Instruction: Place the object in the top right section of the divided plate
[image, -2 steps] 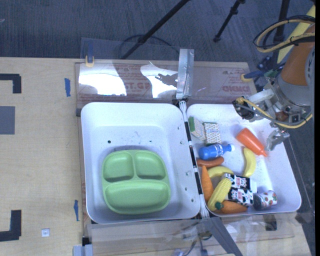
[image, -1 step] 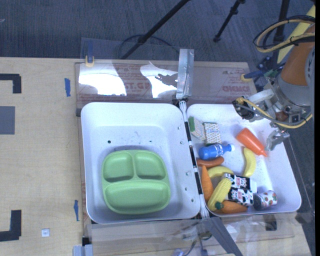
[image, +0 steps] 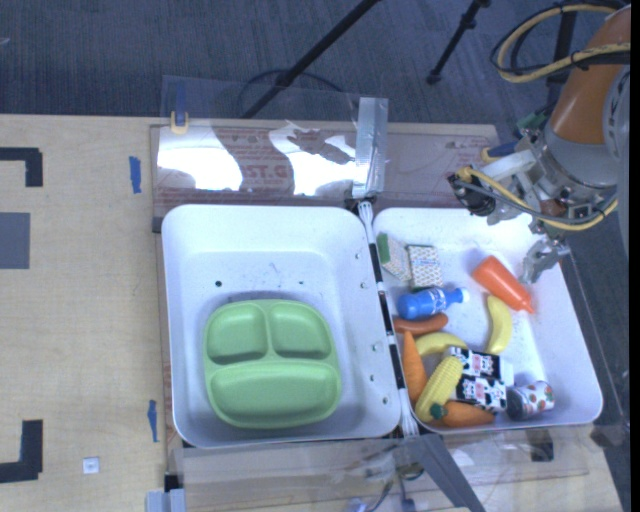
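The arm reaches in from the 2 o'clock corner and bends down over the far edge of the right bin. Its end effector hangs at the bin's 1 o'clock side, just beside an orange carrot; whether it is open or closed I cannot tell. The green divided plate sits in the left bin, toward 6 o'clock. A blue bottle, a banana and corn lie in the right bin.

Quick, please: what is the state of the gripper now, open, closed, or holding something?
Gripper: cannot be told; it hangs over the right bin, beside the orange carrot.
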